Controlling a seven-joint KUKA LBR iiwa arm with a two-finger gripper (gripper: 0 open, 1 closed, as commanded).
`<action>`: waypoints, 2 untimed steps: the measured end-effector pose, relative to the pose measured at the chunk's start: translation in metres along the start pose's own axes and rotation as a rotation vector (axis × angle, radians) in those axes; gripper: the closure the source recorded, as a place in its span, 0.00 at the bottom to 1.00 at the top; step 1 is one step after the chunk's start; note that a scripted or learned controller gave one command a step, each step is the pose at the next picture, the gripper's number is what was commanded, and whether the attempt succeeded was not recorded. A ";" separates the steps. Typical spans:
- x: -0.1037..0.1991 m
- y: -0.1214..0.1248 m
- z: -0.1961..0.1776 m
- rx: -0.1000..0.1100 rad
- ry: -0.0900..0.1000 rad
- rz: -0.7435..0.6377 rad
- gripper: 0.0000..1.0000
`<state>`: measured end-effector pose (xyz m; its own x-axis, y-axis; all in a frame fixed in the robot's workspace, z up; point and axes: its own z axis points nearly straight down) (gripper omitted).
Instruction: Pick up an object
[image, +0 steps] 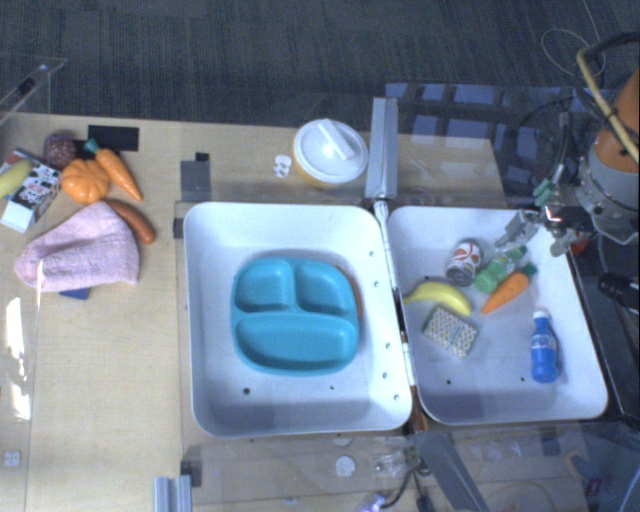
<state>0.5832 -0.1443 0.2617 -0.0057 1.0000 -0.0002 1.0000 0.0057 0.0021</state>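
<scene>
The right bin (580, 400) holds a red and white can (465, 262), a small green item (496, 270), an orange carrot (506, 290), a yellow banana (438, 295), a speckled sponge (450, 331) and a blue bottle (543, 348). My gripper (538, 230) hangs over the bin's far right corner, just above and to the right of the green item and the carrot. Its fingers stand open with nothing between them.
The left bin (210, 400) carries a blue divided plate (297, 313). A white round lid (331, 150) lies behind the bins. On the bench at far left are a pink cloth (80, 252), toy vegetables (100, 178) and a small box (30, 190).
</scene>
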 end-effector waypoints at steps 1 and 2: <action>-0.061 -0.034 0.111 0.003 -0.001 0.217 0.00; -0.047 -0.010 0.174 -0.007 -0.002 0.224 0.00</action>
<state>0.5735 -0.1916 0.0880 0.2165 0.9763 -0.0008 0.9763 -0.2165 0.0088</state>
